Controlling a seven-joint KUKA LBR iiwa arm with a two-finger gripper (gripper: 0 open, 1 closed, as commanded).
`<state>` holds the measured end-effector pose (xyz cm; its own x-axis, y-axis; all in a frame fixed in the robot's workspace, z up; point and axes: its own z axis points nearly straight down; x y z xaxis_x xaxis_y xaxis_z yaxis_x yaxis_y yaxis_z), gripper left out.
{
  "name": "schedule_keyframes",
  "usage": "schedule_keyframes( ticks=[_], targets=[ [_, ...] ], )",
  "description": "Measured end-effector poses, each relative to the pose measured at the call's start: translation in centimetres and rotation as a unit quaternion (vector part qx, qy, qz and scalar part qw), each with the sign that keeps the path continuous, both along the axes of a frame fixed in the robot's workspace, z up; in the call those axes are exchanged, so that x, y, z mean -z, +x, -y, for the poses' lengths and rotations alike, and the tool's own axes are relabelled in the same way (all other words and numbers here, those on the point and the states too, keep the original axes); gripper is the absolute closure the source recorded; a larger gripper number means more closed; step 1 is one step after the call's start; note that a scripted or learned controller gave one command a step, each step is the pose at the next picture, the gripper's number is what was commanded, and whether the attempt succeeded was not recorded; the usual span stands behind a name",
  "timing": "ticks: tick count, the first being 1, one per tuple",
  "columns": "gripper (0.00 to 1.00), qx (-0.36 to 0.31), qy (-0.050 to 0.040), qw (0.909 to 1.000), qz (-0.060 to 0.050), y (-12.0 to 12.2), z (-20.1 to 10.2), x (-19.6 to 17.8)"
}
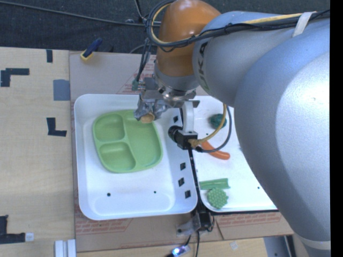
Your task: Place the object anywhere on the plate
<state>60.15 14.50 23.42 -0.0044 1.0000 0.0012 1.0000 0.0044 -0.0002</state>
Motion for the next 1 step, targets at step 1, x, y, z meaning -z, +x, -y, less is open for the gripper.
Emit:
schedule_keyframes(
  ticks=[1],
  targets=[
    [0.0, 0.001, -0.0008, 1.0, -0.001, -0.06, 0.17, 0.11]
  ],
)
